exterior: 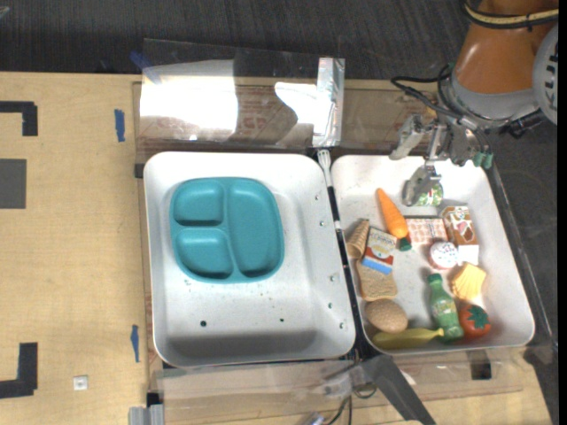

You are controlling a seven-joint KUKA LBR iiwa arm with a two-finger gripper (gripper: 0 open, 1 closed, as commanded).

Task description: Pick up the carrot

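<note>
The orange carrot (391,212) with a green stem end lies slantwise in the upper middle of the right bin (507,237). My gripper (424,189) hangs over the bin's upper part, just right of the carrot's tip and apart from it. Its fingers stand open with nothing between them. The grey arm with its orange band (496,51) reaches in from the upper right.
Around the carrot lie several toy foods: a small carton (380,248), bread (383,314), a green bottle (440,303), a tomato (476,320), cheese (469,282) and a banana (407,336). The left bin (301,317) holds a teal divided plate (227,227).
</note>
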